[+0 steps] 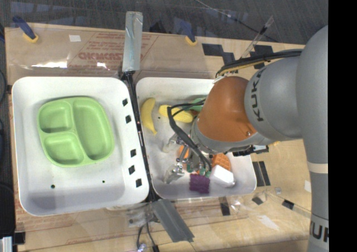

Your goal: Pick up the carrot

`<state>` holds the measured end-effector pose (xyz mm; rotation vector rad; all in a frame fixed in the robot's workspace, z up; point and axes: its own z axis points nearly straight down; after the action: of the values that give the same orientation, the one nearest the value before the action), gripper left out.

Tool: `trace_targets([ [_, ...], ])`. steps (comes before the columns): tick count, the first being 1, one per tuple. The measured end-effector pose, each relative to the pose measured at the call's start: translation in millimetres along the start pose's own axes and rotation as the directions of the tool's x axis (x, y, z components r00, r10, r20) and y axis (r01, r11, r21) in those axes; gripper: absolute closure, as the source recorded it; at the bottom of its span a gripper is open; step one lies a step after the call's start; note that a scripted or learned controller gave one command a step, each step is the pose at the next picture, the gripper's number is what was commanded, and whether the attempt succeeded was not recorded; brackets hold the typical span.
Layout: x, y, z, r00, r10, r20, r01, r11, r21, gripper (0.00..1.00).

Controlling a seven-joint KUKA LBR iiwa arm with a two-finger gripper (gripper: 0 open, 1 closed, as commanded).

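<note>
The carrot is an orange piece low in the right bin, partly hidden under the arm's orange wrist band. Just left of it, my gripper hangs over the bin floor. Its two pale fingers are spread apart with nothing between them, so it is open. The carrot lies beside the gripper, outside the fingers.
A purple piece and a white block lie by the right bin's front wall. A banana and another yellow fruit sit at its back left. The left bin holds a green divided plate.
</note>
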<state>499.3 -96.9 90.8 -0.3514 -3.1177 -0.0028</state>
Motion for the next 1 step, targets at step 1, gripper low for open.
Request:
trace_targets([
  [1,-27.6,10.1,-1.8,0.970,-0.244,0.006,0.244,0.970,0.002,0.00],
])
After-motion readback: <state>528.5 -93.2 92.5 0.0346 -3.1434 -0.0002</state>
